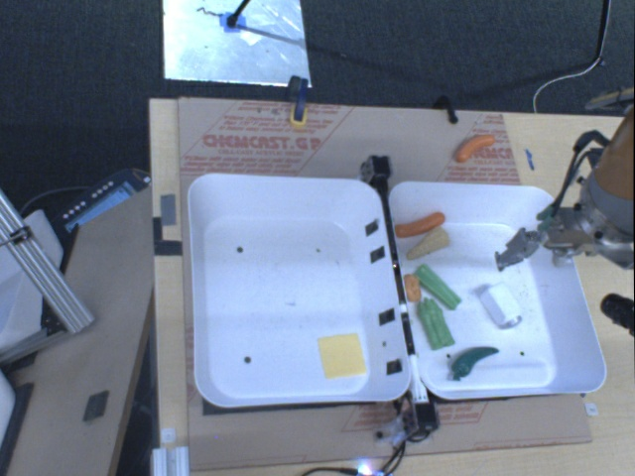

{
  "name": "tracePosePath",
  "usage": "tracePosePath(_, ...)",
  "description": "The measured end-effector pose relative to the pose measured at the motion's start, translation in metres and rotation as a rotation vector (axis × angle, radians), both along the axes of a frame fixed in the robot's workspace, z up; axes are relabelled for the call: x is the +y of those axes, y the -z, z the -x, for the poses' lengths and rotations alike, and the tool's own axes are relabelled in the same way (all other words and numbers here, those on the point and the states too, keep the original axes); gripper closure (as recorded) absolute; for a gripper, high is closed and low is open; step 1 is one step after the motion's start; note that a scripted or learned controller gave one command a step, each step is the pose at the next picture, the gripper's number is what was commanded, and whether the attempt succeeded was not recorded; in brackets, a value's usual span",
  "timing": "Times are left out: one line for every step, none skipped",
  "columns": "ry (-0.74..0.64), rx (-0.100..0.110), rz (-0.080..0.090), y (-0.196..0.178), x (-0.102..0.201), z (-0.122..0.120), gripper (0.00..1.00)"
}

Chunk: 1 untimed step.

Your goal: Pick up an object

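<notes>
At right of frame, over the right bin [571, 310], the gripper [518, 249] hangs released, holding nothing. A white block [499, 304] lies just below-left of it, the likeliest pick.

Two white bins [288, 191]. One yellow square [342, 355] in left bin. Right bin: two green sticks [438, 288], one orange sausage [420, 225], one white block [500, 305], one dark green pepper [470, 361]. One more orange sausage [474, 148] outside.
</notes>
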State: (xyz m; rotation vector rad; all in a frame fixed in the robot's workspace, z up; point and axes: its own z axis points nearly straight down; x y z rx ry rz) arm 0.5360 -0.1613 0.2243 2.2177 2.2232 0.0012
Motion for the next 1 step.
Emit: tracePosePath(-0.006,0.01,-0.006,0.1447,0.0681,-0.0033,0.0)
